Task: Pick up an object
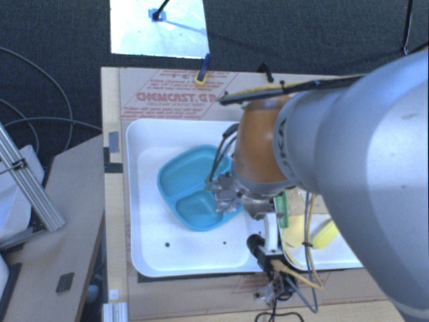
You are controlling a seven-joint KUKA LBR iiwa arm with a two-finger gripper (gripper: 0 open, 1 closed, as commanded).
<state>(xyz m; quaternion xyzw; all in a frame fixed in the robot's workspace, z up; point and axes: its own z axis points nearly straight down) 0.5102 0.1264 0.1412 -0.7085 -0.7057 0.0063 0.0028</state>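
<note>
One blue divided plate [191,193] lies in the left white bin [144,153] beneath the end effector [224,203], whose opening state cannot be determined; its smooth rim may slip during grasping.

The grey arm [362,180] reaches in from the right and bends steeply down, its orange band [258,146] just above the wrist. The pincer [224,203] (fingers hidden beneath the wrist) hangs low, directly below that orange band.
</note>
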